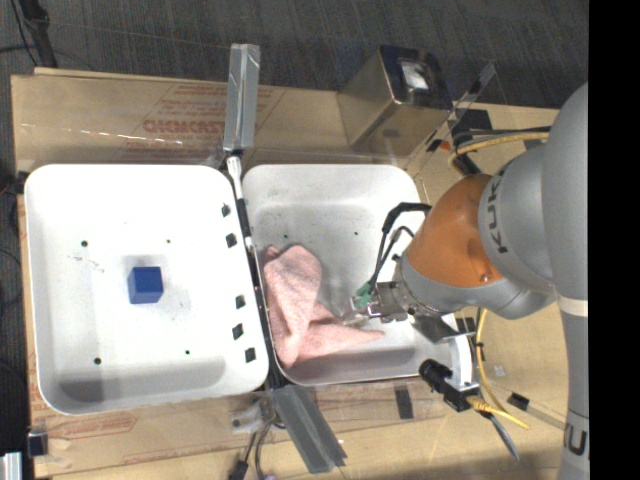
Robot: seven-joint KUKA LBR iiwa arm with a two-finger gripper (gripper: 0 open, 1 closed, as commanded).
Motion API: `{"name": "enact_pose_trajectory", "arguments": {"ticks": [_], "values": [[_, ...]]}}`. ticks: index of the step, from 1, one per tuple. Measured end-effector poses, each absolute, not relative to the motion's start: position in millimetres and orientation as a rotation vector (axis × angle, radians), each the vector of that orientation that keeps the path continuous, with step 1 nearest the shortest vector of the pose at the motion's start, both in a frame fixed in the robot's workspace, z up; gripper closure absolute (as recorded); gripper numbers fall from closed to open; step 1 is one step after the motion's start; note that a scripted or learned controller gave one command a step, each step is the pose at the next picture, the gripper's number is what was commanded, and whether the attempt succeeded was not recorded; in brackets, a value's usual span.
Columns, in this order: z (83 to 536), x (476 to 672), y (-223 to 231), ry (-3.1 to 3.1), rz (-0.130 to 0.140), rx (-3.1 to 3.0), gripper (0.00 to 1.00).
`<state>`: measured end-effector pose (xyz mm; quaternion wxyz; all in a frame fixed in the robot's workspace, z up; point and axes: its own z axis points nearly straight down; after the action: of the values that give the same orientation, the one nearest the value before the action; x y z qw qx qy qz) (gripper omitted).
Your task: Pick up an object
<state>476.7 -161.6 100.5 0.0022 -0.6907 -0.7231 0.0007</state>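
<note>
Right bin [330, 183]: pink cloth [300, 303] crumpled, long axis running near-to-far; gripper [368, 306] at its edge, grip unclear

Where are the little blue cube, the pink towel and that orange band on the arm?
blue cube [146, 284], camera view, middle of its top face.
pink towel [296, 303], camera view, middle of the crumpled cloth.
orange band [455, 236], camera view, its curved upper surface.

1. A dark grey carpeted floor [300, 18] runs across the top.
2. The counter [120, 118] is light brown board with faint red lettering.
3. A metal bracket [241, 93] stands at the far edge, between the bins.
4. A small metallic box [392, 93] sits at the counter's far right.
</note>
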Motion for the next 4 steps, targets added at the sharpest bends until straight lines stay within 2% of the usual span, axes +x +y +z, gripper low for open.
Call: {"name": "enact_pose_trajectory", "arguments": {"ticks": [1,2,3,4], "values": [[101,476.7,-162,-2.268,0.002,-2.168,0.00],[91,528.7,-127,-2.262,0.004,-2.175,0.00],[92,590.0,-101,-2.517,0.004,-1.883,0.00],[92,542.6,-105,-2.572,0.004,-1.803,0.00]]}}
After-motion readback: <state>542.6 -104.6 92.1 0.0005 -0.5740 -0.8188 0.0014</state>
